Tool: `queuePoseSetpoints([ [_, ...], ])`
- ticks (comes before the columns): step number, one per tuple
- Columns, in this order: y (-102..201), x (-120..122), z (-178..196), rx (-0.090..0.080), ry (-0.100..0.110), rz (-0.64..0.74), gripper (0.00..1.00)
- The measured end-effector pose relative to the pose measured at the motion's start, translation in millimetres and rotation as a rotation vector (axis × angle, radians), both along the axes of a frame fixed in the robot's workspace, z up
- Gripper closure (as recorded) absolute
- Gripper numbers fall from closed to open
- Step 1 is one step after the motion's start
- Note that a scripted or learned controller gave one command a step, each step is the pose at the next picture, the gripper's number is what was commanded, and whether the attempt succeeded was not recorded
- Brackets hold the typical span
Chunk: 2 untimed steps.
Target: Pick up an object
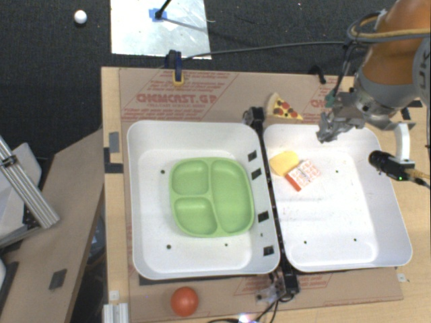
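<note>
the gripper point(326, 134) is seen over the far edge of the right bin point(377, 247), near its far left part; whether its jaws are spread or pressed together cannot be told, and nothing is seen between them. a yellow block point(283, 161) and a red-and-white packet point(304, 175) are found in the right bin near its left edge, touching each other and well apart from the gripper. a pizza slice point(285, 108) is laid on the bench beyond the bins' far edges. a green tray point(211, 196) is set in the middle of the left bin point(148, 247). an orange ball point(184, 301) is placed on the bench by the left bin's near edge.
</note>
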State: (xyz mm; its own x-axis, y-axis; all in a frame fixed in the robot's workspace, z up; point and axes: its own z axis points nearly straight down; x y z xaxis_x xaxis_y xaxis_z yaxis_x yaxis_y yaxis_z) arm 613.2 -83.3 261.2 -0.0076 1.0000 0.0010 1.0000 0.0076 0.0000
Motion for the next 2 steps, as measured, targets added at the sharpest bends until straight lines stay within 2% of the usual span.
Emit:
queuePoseSetpoints([
  [2, 98.0, -36.9, -0.9, 0.000, 0.000, -0.001, 1.00],
])
